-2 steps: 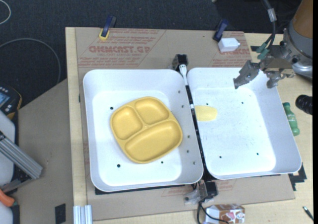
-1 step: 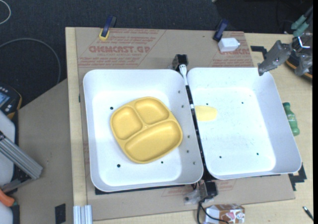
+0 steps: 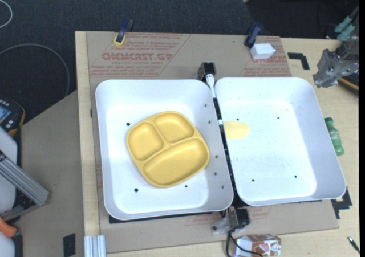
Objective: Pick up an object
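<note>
The yellow divided plate [image 3: 167, 149] looks like smooth plastic with a soft shine. The left bin [image 3: 108, 136] under it and the right bin [image 3: 302, 136] look like matt white plastic. The counter [image 3: 171, 56] behind the plate looks like dull brown cardboard.

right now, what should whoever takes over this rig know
Hand: at the far right edge of the bench, outside both bins, nothing seen in it; finger state unclear.
Things: yellow divided plate lies flat in the left bin. A small pale yellow piece rests on the floor of the right bin, near its left wall.
Done: nothing picked yet.
Left: move the hand over a bin, grasp an object, lift it.
</note>
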`<action>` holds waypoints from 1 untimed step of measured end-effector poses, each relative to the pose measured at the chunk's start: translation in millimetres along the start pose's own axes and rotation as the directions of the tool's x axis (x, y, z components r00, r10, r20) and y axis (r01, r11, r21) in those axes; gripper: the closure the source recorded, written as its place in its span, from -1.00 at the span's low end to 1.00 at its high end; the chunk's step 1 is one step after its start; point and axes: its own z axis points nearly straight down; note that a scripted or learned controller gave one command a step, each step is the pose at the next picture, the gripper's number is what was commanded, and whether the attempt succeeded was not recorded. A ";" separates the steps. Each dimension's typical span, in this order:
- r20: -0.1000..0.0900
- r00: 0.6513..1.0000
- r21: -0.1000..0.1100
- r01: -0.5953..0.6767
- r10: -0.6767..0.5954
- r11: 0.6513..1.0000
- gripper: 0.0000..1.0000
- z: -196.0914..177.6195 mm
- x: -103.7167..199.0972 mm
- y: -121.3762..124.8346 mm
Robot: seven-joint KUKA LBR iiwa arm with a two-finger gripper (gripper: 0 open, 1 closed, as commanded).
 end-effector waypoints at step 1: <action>-0.003 1.000 0.016 -0.001 0.001 1.000 1.00 92.0 19.1 -8.4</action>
